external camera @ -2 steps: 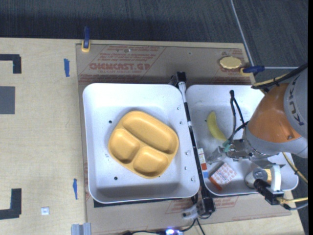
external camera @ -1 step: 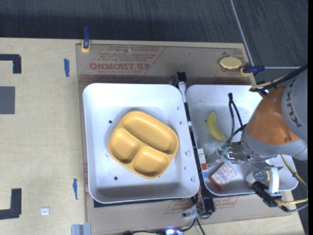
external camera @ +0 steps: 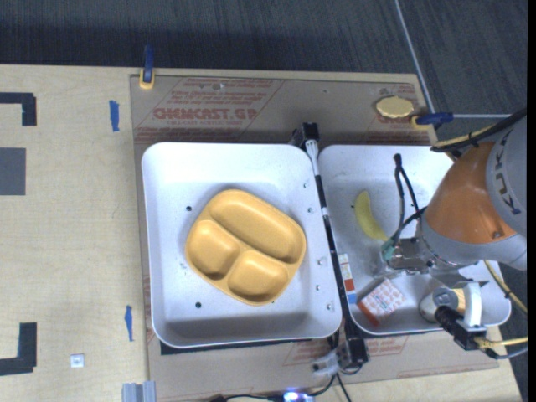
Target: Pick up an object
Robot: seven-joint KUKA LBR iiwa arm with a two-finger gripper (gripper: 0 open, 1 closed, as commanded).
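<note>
Nearest you, at the bottom edge, cables (external camera: 339,363) bunched between the two bins. Just above them, in the right bin (external camera: 335,167), a small red-and-white carton (external camera: 383,298) lay flat near the front wall. The arm (external camera: 469,212) came in from the right, orange band over the right bin, wrist pointed down and left. The gripper (external camera: 405,256) sat low in that bin, just above the carton and just below the banana. You couldn't tell whether the claw was apart or together; the wrist hardware covered it. Nothing was visibly between the fingers. The banana (external camera: 366,214) was yellow, slightly curved, lying flat near the bin's left side, apart from the carton. The left bin (external camera: 167,249) held a yellow three-compartment tray (external camera: 244,245), tilted diagonally, well apart from the arm.
</note>
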